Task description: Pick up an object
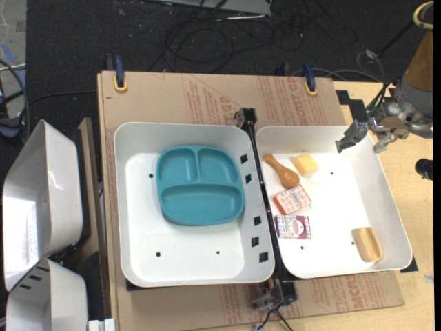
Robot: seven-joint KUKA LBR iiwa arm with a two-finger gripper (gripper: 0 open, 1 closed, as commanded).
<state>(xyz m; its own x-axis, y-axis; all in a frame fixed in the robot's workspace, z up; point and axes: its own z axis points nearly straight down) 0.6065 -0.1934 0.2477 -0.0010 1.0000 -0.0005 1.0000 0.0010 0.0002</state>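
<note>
In the right bin (386,198) lie a tan wooden spoon-like piece (282,172), a yellow block (305,164), two small pink-and-white packets (292,201) (293,227) and a tan bread-like piece (366,244). My gripper (365,136) hangs over the bin's far right rim, away from all of them, its two dark fingers spread apart with nothing between them. The left bin (131,205) holds a teal divided plate (200,185).
The bins sit side by side on a brown board (207,95) with clamps at its far edge. White containers (38,198) stand at the left. Cables lie on the dark floor behind. The near right part of the right bin is bare white floor.
</note>
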